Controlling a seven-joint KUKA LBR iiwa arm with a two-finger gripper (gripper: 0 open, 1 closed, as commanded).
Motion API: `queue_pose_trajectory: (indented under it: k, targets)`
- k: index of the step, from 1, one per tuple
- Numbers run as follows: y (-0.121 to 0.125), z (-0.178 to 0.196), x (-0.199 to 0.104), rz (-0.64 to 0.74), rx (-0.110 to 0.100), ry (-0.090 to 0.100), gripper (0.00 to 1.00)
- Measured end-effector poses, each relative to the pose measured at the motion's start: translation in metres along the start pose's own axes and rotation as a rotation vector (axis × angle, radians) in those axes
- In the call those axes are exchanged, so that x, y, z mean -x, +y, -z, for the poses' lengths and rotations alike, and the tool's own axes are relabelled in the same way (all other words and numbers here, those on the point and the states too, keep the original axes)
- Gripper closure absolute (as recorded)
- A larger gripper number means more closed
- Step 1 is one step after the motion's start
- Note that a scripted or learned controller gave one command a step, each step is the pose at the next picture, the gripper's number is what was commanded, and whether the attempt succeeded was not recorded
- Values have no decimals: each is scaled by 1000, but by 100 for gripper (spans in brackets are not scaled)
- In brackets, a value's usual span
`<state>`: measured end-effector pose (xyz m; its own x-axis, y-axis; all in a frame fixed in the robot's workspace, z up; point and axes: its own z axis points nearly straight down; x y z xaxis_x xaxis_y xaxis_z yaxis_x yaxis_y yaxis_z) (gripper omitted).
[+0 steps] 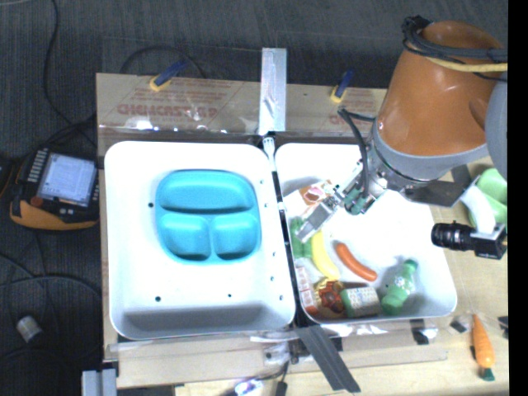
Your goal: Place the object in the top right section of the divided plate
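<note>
The blue divided plate (206, 214) lies in the left bin (132, 295), with one wide section at the back and two smaller ones in front; nothing rests on it. My gripper (323, 209) hangs low over the back left of the right bin (429, 221), pointing down and left. Just below it lie a yellow banana (323, 256) and a green item (297, 234). A small pink and white item (313, 193) sits just behind it. I see nothing held in the gripper.
The right bin's front also holds an orange-red sausage (355, 261), a green bottle (399, 285), a can (360, 300) and a red-brown packet (324, 295). The bin divider (279, 221) runs between plate and gripper. A carrot (483, 350) lies on the bench at right.
</note>
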<state>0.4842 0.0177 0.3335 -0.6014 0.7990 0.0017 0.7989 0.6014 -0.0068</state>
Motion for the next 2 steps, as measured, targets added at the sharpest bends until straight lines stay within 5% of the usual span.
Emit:
queue_pose_trajectory:
  k: [1,2]
  targets:
    - [14,38,-18,69,0,-1,0]
    - [14,45,-17,67,-6,0,100]
